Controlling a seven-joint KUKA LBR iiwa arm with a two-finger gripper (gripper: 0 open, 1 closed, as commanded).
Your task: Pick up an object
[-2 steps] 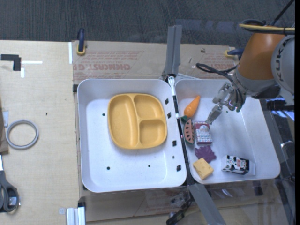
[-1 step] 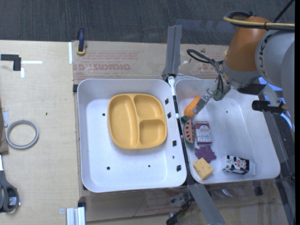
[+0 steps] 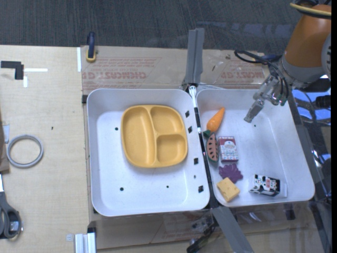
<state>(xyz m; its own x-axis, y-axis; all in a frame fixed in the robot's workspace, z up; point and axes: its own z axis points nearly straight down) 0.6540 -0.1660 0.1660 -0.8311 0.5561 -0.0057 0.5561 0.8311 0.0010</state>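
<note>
A light wooden bench [image 3: 42, 194] carries two shallow white plastic bins side by side. The left bin [image 3: 105, 194] holds a yellow plastic plate with three compartments [image 3: 154, 136], lying flat near the bin's middle.

The right bin [image 3: 295, 162] holds the small objects. An orange plastic carrot [image 3: 215, 119] lies tilted near the bin's far left corner. Just nearer along the left wall sits a watermelon slice toy with a green rind [image 3: 211, 148], and beside it a small red and white box [image 3: 228, 148]. Nearer still lie a purple flat toy [image 3: 230, 171] and, touching it on the near side, a yellow wedge of toy cheese [image 3: 228, 189]. A small black and white carton [image 3: 265, 185] lies towards the bin's near right corner.

The grey arm with its orange band [image 3: 310, 33] reaches in over the far right corner of the right bin. Its metal claw [image 3: 251, 115] points down and left above bare bin floor, apart from the carrot and every other object. Nothing sits between its fingers; whether it is released or clenched cannot be told at this angle.

On the bench left of the bins lie a grey ring [image 3: 23, 151] and, at the near left edge, scissors [image 3: 9, 220].
</note>
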